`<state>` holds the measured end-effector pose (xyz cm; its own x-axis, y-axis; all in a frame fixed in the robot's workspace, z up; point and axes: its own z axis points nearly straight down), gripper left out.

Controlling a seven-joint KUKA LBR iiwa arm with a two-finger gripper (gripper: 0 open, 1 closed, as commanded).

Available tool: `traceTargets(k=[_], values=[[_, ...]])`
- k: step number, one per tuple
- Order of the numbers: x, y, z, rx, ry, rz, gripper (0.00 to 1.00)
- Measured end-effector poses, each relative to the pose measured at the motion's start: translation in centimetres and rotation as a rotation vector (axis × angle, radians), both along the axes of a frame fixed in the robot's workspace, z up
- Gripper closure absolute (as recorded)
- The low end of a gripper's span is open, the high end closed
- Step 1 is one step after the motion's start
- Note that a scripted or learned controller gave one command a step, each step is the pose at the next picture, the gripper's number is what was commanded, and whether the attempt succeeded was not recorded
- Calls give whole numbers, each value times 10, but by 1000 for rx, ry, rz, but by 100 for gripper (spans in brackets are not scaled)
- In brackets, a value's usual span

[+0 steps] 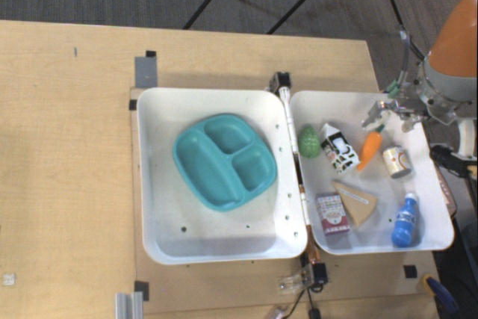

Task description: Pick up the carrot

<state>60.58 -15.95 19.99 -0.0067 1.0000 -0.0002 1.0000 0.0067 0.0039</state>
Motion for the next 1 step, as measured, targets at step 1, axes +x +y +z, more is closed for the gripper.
traceTargets(k=[1], values=[[32, -16, -112, -2, -5, -52, 0]])
